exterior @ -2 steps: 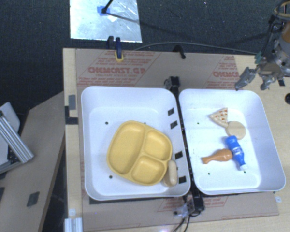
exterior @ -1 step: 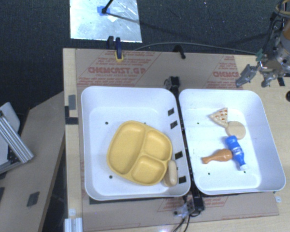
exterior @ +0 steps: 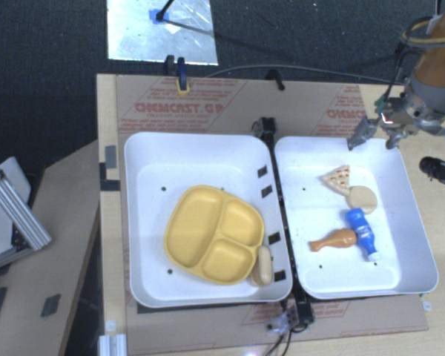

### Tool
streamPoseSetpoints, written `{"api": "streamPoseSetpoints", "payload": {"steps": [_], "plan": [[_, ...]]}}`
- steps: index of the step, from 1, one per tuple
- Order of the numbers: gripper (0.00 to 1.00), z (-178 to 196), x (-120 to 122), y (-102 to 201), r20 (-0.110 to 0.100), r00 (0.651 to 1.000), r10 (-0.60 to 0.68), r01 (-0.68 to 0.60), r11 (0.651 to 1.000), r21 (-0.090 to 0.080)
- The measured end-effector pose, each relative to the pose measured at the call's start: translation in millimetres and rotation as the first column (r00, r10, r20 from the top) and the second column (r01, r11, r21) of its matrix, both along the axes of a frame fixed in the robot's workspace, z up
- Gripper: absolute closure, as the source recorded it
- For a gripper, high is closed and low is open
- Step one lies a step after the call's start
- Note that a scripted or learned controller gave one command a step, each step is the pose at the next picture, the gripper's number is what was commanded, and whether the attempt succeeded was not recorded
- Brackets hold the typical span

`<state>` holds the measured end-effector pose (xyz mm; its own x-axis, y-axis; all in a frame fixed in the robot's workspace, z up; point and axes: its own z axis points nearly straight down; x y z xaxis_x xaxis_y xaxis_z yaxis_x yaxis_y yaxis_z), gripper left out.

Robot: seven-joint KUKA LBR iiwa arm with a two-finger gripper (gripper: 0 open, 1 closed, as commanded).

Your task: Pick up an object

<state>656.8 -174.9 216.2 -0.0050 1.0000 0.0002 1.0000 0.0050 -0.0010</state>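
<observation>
The gripper point(exterior: 374, 135) hangs above the far rim of the right bin point(exterior: 411, 199), its two fingers spread apart with nothing between them, so no pick is made yet. The candidates cluster in that bin: a pizza slice point(exterior: 337, 178) nearest the gripper, a round biscuit point(exterior: 362, 198) touching it, then a blue bottle point(exterior: 361, 232) beside a chicken drumstick point(exterior: 334, 239). The left bin point(exterior: 144, 199) holds a yellow divided tray point(exterior: 213, 233) with a bread roll point(exterior: 263, 265) against its edge, awkward to grasp.

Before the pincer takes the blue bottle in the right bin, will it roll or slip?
The blue bottle lies on its side, so it may roll. Its rounded body looks smooth, perhaps slippery. It touches the drumstick, which might shift too.
</observation>
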Motion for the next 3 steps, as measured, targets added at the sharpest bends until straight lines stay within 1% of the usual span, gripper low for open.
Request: {"api": "streamPoseSetpoints", "payload": {"steps": [1,2,3], "plan": [[0.0,-44,-7,0,0.0,1.0,-0.003,0.003,1.0,0.0],[0.0,-99,3,-3,0.001,1.0,0.0,0.0,1.0,-0.001],[1.0,-84,5,-3,0.007,1.0,0.002,-0.002,1.0,-0.002]]}}
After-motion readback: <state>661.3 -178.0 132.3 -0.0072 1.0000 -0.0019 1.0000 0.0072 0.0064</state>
